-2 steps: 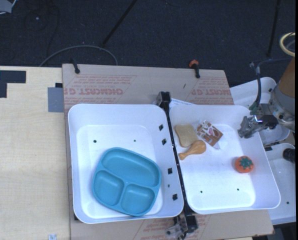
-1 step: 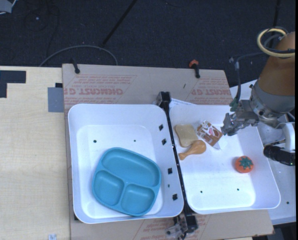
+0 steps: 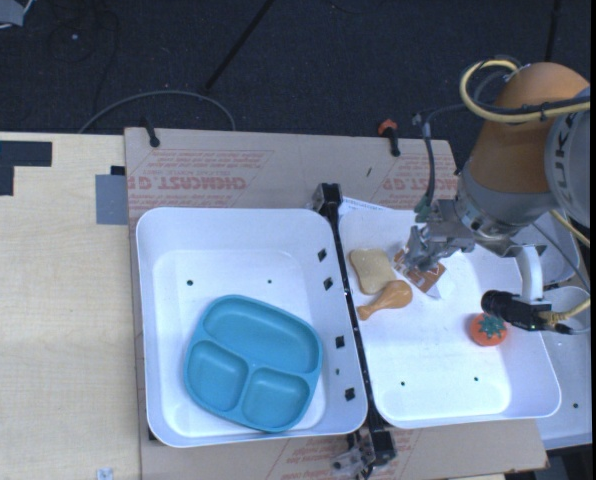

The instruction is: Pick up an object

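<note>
My gripper (image 3: 422,258) hangs low over the upper middle of the right bin (image 3: 448,388). Directly under it, touching or nearly touching it, lies a small brown and pink object (image 3: 427,277). A tan bread-like piece (image 3: 372,266) lies just left of the gripper. A toy chicken drumstick (image 3: 386,299) rests below that piece. An orange fruit with a green top (image 3: 488,329) sits further right in the same bin.
The left bin (image 3: 168,268) holds a blue divided plate (image 3: 253,361). A black rail (image 3: 343,308) runs between the two bins. A black cable fitting (image 3: 518,310) juts over the right bin beside the orange fruit. The arm's body covers the bin's upper right corner.
</note>
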